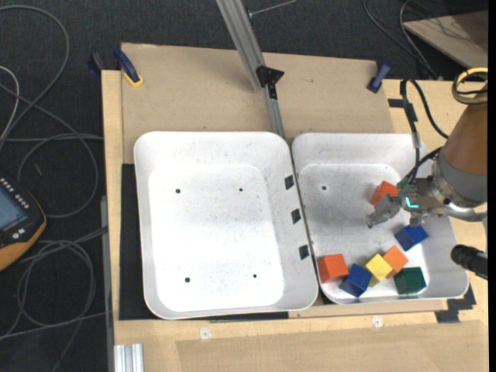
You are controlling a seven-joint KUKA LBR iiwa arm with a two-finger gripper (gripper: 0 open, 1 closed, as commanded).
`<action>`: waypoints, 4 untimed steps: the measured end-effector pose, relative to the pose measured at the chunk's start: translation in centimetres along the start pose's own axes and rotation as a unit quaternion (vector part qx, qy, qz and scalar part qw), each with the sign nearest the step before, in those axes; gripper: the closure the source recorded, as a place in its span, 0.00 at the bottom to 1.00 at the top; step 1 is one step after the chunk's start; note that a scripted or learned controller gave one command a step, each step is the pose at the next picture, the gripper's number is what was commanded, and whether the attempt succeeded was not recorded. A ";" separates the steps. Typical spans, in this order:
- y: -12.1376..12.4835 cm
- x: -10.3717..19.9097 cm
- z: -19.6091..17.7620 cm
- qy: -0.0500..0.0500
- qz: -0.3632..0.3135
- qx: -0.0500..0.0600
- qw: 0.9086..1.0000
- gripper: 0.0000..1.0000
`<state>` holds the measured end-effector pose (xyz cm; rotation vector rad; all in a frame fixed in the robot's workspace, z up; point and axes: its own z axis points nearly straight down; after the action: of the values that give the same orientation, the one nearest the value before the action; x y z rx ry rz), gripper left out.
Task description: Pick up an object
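Start at the near edge of your right bin point(341, 149): a cluster of blocks lies along its 6 o'clock rim. From left to right you have an orange block point(334, 266), a blue block point(356, 279), a yellow block point(379, 266), a second orange block point(396, 258) touching the yellow one, and a green block point(410, 281) at about 5 o'clock. Just beyond them, toward 4 o'clock of the bin, another blue block point(412, 235) lies by itself.

Farther in, at about 3 o'clock of that bin, you will find the gripper point(385, 210), reaching in from the right under the arm's orange band point(473, 142). An orange-red block point(384, 191) sits right at its 12 o'clock side, touching or nearly so; you cannot tell whether the fingers are spread or closed, nor whether the block is between them.

The left bin point(155, 149) lies at 9 o'clock of the right one, their rims meeting. At the far side, a grey metal bar point(244, 37) slants toward 12 o'clock.
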<state>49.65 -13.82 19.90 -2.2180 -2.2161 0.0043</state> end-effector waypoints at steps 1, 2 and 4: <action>0.1 0.0 -0.2 -0.001 -0.001 -0.003 1.000 0.00; 0.7 -0.6 5.6 0.000 0.000 0.000 1.000 0.00; 0.8 -0.6 8.9 0.000 -0.001 -0.004 1.000 1.00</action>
<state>50.36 -14.38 11.02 -2.2203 -2.2219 -0.0025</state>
